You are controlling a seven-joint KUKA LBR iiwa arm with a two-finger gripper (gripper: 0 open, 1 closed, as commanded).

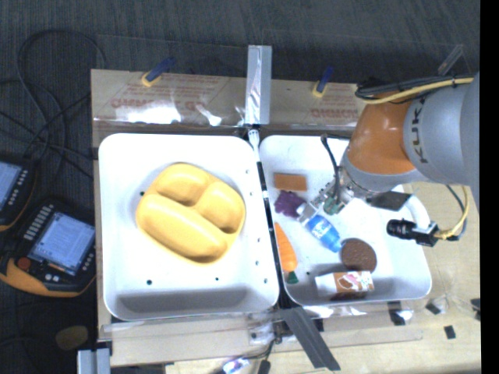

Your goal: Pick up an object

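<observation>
Camera view from above the counter (460,283): the grey arm (440,135), orange band at its wrist, reaches in from the right over the right bin (421,280). Its gripper (334,202) is low near the bin's middle. Whether the gripper is open or closed cannot be told from this angle.

A blue-and-white bottle (322,231) lies on its side just beside the gripper tip, on the near side, with its pale cap end toward the gripper. Whether the two touch cannot be made out.

Left of the gripper sits a purple toy (288,203), with an orange block (290,181) just beyond it toward the back wall. A carrot (285,249) lies along the bin's left wall. A brown disc (359,253) rests by the bottle's lower end, and a small carton (347,284) lies on its side near the front wall.

The left bin (117,291) holds one large yellow lump (189,211) near its middle.
</observation>
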